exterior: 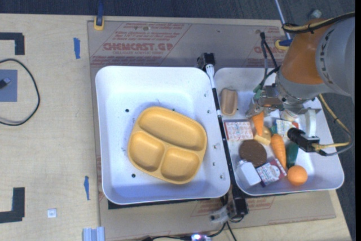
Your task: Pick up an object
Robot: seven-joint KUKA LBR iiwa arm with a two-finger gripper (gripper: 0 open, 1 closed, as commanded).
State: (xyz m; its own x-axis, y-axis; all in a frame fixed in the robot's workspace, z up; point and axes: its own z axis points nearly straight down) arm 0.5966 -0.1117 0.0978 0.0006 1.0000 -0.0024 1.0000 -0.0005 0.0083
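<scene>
Seen from above, the robot's gripper [269,103] hangs low inside the right bin [333,178], close to its far edge; whether it is open or closed cannot be told. Just below it lie two carrots [276,145], a brown disc [252,151], small packets and an orange ball [297,175], crowded together. To its left, the left bin [113,121] holds a yellow divided tray [166,144].

Red print on the clear protective film of the flat sheet [169,42] behind the bins reads, it seems, "CHEMCAST GP"; smaller lines stay illegible.
</scene>
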